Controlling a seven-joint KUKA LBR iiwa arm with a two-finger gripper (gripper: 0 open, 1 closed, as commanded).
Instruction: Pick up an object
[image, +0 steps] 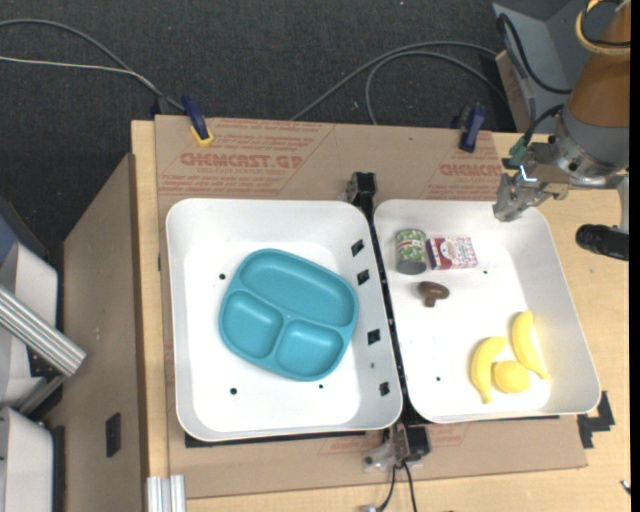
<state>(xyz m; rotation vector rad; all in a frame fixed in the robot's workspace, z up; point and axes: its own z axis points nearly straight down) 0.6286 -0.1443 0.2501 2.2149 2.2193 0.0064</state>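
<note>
Cardboard (300, 140) under the two bins read "CHEMCAST.GP" in red at upper left, with similar partly hidden print at upper right. The left bin (190, 300) held a blue divided plate (288, 313). The right bin (560, 300) held a green-labelled can (410, 250) touching a carton (452, 252) with illegible print, a brown piece (432, 292), and bananas (508, 360) at lower right. The arm (600, 90) entered at upper right; its claw (512, 200) hung over the bin's far right corner, its opening impossible to tell, gripping nothing visible.
</note>
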